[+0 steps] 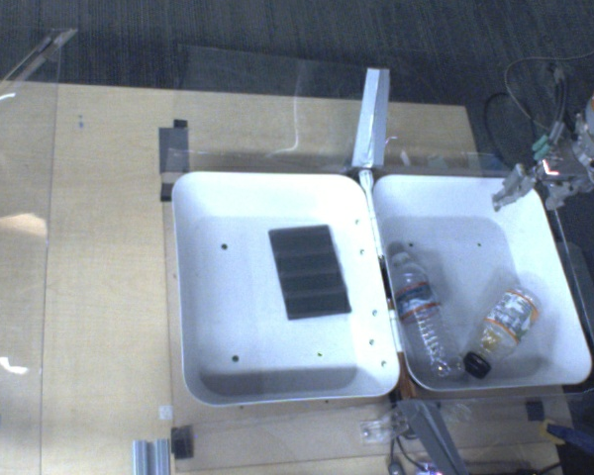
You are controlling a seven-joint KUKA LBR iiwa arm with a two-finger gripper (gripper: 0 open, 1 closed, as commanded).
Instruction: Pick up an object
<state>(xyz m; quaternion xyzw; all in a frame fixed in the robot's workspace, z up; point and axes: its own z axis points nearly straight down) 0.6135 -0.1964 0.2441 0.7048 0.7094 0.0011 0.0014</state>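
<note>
A clear plastic bottle (419, 310) lies lengthwise along the left side of the right bin (472, 228). Beside it, near the front right, a small bottle with a yellow label and black cap (502, 328) lies tilted. A black ridged rectangular pad (309, 271) rests flat in the middle of the left bin (210, 265). My gripper (528, 198) hangs above the far right corner of the right bin, well away from both bottles. Its fingers (505, 194) are spread open with nothing between them.
A metal post (371, 117) stands behind the seam between the two bins. Cables (525, 97) loop behind the right bin near the arm. A transparent panel (20, 226) covers the bench's left side.
</note>
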